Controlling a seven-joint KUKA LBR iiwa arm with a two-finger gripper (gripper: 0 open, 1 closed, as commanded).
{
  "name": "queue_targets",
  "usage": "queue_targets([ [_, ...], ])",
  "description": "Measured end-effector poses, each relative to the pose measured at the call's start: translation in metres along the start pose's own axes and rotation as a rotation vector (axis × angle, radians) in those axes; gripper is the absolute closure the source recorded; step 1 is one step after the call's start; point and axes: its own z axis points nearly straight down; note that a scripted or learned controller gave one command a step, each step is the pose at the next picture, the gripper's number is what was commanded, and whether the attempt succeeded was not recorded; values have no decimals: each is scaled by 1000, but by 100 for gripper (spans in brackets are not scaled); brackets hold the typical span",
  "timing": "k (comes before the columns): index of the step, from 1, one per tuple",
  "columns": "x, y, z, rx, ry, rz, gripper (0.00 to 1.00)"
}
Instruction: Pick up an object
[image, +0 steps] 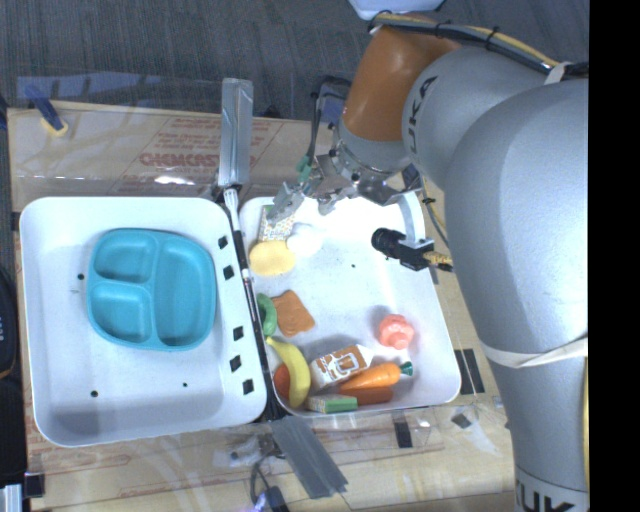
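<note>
Two white bins sit side by side: the left bin (45, 400) holds a blue divided plate (152, 288), and the right bin (432, 340) is crowded with toy food. From where I stand, the gripper (290, 207) hangs over the far left corner of the right bin, and a speckled grey thing shows at its tip, just above a pale white lump (303, 239) and a yellow lemon-like piece (271, 258). I cannot tell whether that grey thing is part of the fingers or an object caught between them, nor how far the fingers stand apart.

To do this step well, I'd judge the arm should come straight down on one piece alone, keeping off the bin wall beside it, since the lemon and the white lump lie touching each other. The near pieces, a banana (292, 362), a carrot (372, 377), a small carton (338, 364) and a pink piece (396, 330), lie well apart from the gripper.
</note>
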Motion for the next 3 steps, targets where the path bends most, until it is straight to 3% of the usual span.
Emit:
queue_targets([
  [1,-28,-55,75,6,3,-68,0],
  [2,-20,-150,116,4,4,-72,0],
  [3,-30,-189,115,-3,0,-329,0],
])
